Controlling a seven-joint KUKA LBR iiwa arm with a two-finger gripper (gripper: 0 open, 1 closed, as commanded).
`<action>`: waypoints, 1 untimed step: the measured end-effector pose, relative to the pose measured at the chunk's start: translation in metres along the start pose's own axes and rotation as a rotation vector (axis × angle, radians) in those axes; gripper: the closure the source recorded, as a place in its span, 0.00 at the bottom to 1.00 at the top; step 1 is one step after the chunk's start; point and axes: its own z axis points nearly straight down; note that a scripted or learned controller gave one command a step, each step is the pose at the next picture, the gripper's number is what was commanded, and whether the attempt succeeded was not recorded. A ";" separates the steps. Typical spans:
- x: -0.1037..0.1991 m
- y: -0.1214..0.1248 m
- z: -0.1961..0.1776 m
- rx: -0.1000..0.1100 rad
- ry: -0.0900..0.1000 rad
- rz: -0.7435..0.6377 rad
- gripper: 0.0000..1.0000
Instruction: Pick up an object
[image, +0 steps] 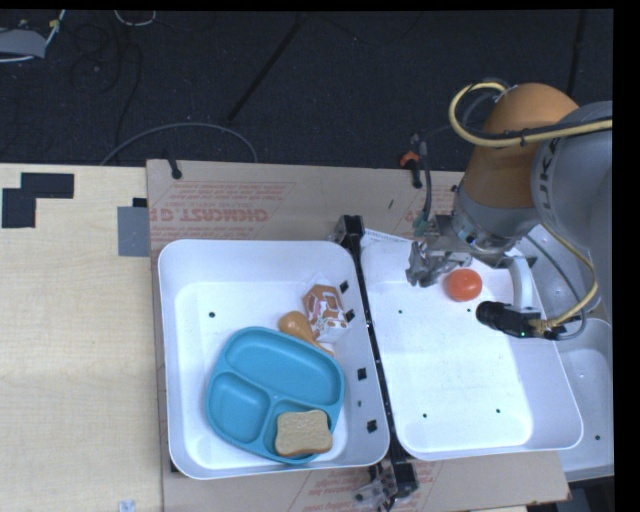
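Observation:
My gripper hangs over the far part of the right bin, close to its back wall. An orange-red ball lies on the bin floor just right of the gripper, apart from it or barely touching; I cannot tell which. In the left bin a blue divided plate carries a slice of bread. Beyond the plate lie a brown-and-white patterned item and a small yellow-orange piece.
A black divider strip runs between the two bins. A black cable connector and a yellow hose trail from the arm over the right bin's right side. Cardboard lies under the bins, wooden bench to the left.

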 end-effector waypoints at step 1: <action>0.050 -0.014 -0.008 -0.001 0.001 -0.001 1.00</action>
